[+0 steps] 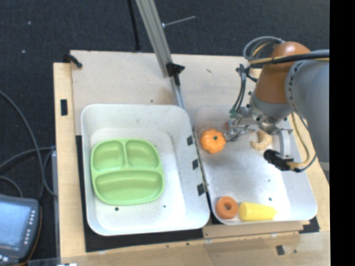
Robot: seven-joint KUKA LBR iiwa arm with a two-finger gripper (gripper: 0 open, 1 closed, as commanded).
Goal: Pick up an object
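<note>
Small ribbed orange plastic pumpkin (213, 141) sits just beside the metal claw (237, 127); I cannot tell its grip.

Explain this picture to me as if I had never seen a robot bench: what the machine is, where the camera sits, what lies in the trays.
One camera looks down at a slant on a bench with two shallow white bins. The grey arm with the orange band reaches in from the right; its gripper hangs over the right bin, close to a small orange pumpkin. That bin also holds an orange ring, a yellow piece and a beige thing partly hidden under the arm. The left bin holds a green divided plate. Nothing visibly sits between the fingers.
</note>
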